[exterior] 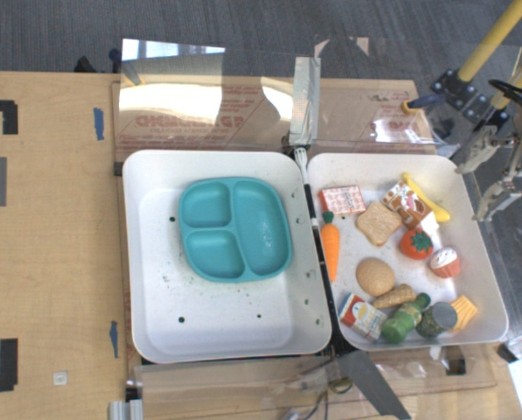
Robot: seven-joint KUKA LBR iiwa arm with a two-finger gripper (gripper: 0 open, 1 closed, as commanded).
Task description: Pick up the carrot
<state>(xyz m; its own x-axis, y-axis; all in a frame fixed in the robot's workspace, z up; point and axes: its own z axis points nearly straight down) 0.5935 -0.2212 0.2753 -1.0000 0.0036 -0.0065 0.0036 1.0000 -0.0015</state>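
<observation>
The carrot point(330, 243) is orange with a green top. It lies lengthwise against the left wall of the right bin point(485, 265), green end pointing to the far side. A red and white box point(343, 200) sits just beyond its top. A slice of bread point(379, 224) lies to its right and a round brown piece point(376, 276) to its lower right, each a small gap away.
A teal divided plate point(235, 228) rests in the left bin point(156, 269). The right bin also holds several toy foods: a strawberry point(417, 243), a small carton point(363, 315), a green vegetable point(400, 324) and a cheese wedge point(463, 310). A yellow pole point(501, 26) stands at top right.
</observation>
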